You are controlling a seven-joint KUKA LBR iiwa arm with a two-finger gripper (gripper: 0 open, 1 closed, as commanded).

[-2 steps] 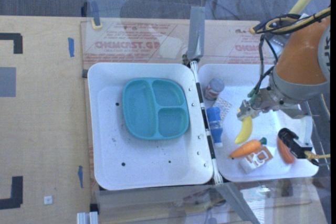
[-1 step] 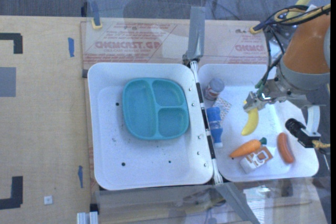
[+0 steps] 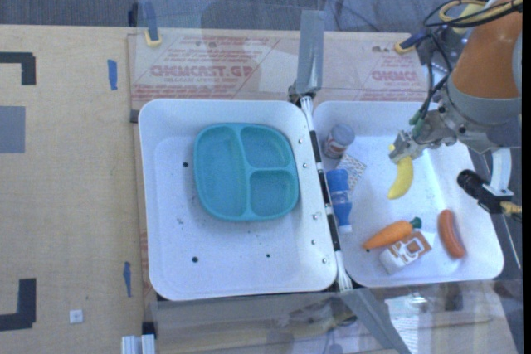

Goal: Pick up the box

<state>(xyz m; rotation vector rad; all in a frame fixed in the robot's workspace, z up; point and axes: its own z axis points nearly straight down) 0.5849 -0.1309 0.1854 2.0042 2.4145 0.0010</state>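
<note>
A: How far along is it?

B: By my reading, barely begun. The box (image 3: 406, 249) lies at the lower middle of the right bin (image 3: 489, 265), untouched. The gripper (image 3: 412, 142) hovers well above it in the frame, over the top end of the banana (image 3: 401, 178).

A: Is it holding anything?

B: Nothing seen in it; whether it is open, I cannot tell.

A: What crowds the box?

B: A carrot (image 3: 388, 235) lies touching its upper edge, a sausage (image 3: 451, 233) just to its right. A can (image 3: 338, 139) and a blue bottle (image 3: 338, 196) sit by the divider. The left bin (image 3: 158, 178) holds a teal tray (image 3: 246, 171).
</note>
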